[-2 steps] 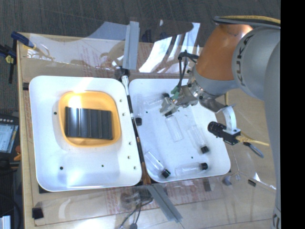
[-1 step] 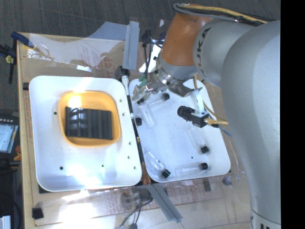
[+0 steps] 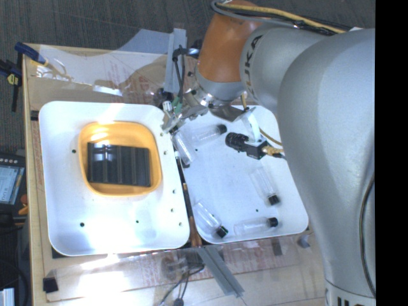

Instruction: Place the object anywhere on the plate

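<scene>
Gripper (image 3: 171, 116) sits at the rim between the two bins, top edge — fingers too small and cluttered to read, can't tell if they're apart, together, or on anything. Arm (image 3: 306, 107) bulk covers the right bin (image 3: 233, 177) far corner and right side. Yellow plate (image 3: 118, 158) in the left bin (image 3: 64, 222), a dark ribbed rectangular item (image 3: 121, 164) lying on it; glare washes out the plate's upper rim. Right bin holds clear tubes with black caps (image 3: 255, 224) — one near the gripper, others along the lower edge, hard to make out against white. Black part (image 3: 239, 141) near the wrist. "KUKA" lettering on the arm, partly cut off. No other legible writing.
</scene>
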